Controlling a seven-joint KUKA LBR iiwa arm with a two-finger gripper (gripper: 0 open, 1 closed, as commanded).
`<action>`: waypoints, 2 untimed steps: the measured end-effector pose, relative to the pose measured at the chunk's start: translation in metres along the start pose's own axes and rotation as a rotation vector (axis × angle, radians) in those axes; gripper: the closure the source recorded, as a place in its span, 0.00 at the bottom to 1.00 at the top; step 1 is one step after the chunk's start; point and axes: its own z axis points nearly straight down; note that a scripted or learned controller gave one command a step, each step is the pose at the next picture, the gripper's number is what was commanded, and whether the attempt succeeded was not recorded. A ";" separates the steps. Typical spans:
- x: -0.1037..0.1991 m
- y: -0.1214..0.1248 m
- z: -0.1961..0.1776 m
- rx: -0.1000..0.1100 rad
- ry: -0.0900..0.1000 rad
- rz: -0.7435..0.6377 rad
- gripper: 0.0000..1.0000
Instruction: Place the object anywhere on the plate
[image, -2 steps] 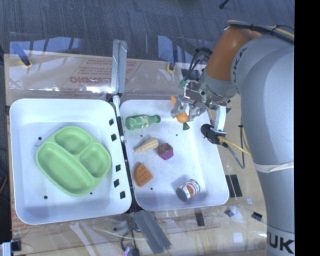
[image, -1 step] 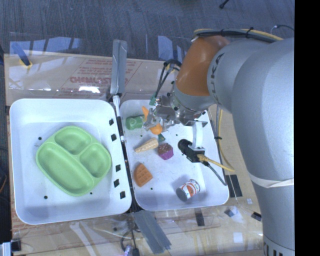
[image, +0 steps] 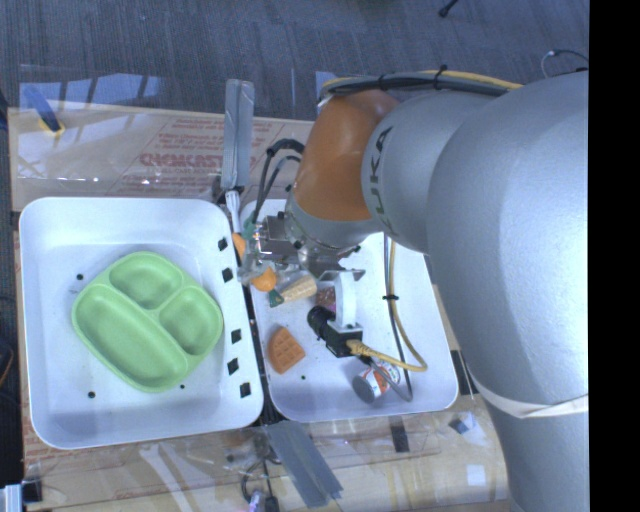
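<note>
A green three-compartment plate (image: 148, 318) lies in the left bin (image: 50, 410) with nothing on it. My gripper (image: 259, 258) reaches down at the near-left side of the right bin (image: 430, 385), right by the divider between the bins. It is mostly hidden under the orange-banded wrist. Directly beneath it lie a small orange carrot-like piece (image: 263, 281) and a tan bread-like piece (image: 297, 290). Whether the gripper touches either of them is not visible. A further orange bit (image: 239, 243) shows beside the gripper on its left.
An orange waffle-like piece (image: 285, 350) lies toward the right bin's front left, and a small can (image: 374, 384) lies on its side at the front. A dark brown item (image: 326, 296) sits by the bread piece. A black and white fixture (image: 338, 325) with a yellow cable hangs over the bin.
</note>
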 end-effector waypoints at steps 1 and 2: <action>0.121 -0.012 0.053 0.002 -0.001 -0.184 1.00; 0.120 -0.012 0.053 0.001 -0.001 -0.182 0.00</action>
